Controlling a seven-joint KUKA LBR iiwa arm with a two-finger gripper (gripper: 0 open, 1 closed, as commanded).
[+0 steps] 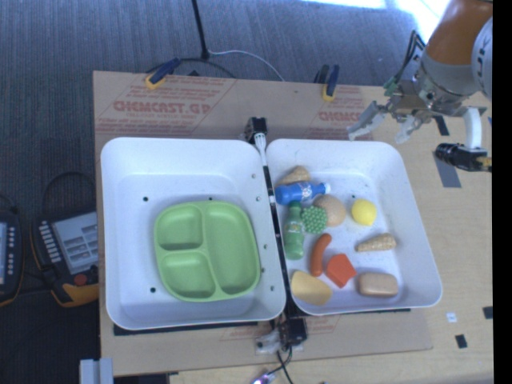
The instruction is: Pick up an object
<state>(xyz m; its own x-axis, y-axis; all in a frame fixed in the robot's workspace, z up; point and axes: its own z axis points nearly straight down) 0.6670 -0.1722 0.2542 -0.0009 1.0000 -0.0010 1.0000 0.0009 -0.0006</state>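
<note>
In the camera view, two white bins are seen side by side on a brown board. The left bin (128, 174) holds a green divided plate (208, 250), lying flat at its centre. The right bin (400, 178) holds a cluster of small items. A blue bottle (302, 191) lies on its side in the upper left part of that bin, with a tan item just behind it. Below it a green bottle (294, 232) lies along the dividing wall, touching a green textured ball (314, 218) and close to a beige round piece (332, 210). A yellow lemon (364, 212) is set apart to the right. Lower down, a red sausage (320, 253) lies tilted beside an orange-red block (340, 270); a corn-like cone (375, 244), a tan bread piece (378, 284) and a yellow wedge (310, 287) lie near the bottom wall.

The gripper (386, 123) is seen in the upper right of the frame, above the board just beyond the right bin's upper rim, well apart from every item. Its fingers are spread apart and nothing is seen between them. The orange band (460, 22) is seen above it. Two clamps (162, 72) hold the board's top edge, and a black cable runs at the upper centre.
</note>
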